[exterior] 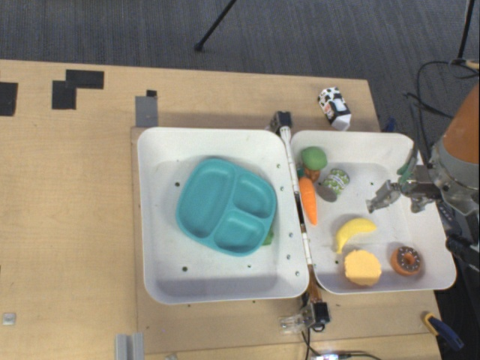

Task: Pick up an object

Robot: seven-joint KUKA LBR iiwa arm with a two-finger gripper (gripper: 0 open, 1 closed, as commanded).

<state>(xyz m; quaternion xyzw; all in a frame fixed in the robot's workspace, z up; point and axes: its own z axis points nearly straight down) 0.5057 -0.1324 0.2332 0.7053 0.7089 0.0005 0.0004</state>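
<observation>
pincer [391, 194]: fingers apart, grasping nothing | banana [353, 232]: just beside, down-left | right bin [375, 148]

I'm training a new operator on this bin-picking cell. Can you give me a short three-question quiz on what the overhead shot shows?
1. True or false: the teal divided plate lies in the right bin.
2. Multiple choice: which item lies along the right bin's left wall? A) the banana B) the carrot C) the small can
3. Fill in: the black-and-white cow-patterned carton stands on the ____, outside both bins.

Key
1. False; it lies in the left bin.
2. B
3. bench; beyond the right bin's far edge.
</observation>
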